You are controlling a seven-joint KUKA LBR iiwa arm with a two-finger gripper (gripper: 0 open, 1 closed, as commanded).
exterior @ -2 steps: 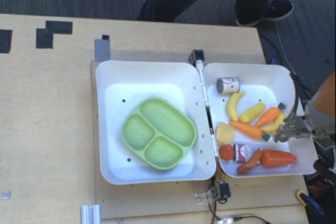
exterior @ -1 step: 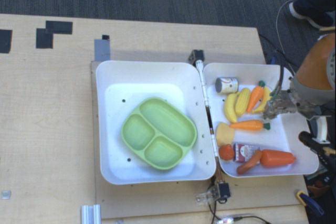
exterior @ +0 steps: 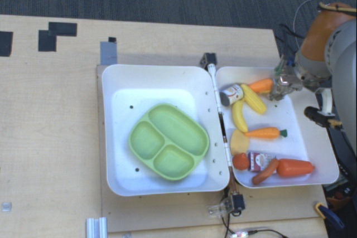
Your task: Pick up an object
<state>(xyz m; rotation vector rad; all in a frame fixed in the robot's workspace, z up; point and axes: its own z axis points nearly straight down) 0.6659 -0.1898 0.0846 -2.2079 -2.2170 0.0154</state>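
Red pepper point(exterior: 294, 167) at near edge, carrot point(exterior: 260, 86) touching gripper point(exterior: 278, 90)

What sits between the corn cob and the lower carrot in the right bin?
Camera view: only bare white bin floor separates corn cob and lower carrot.

Toy foods point(exterior: 262, 132) lie clustered in the right white bin point(exterior: 312, 139).

the grey arm point(exterior: 340, 58) is seen reaching in from the right edge, its orange band point(exterior: 323, 30) lying above the wrist. the gripper point(exterior: 280, 85) is carried low at the wrist's left end; the state of its tips cannot be made out.
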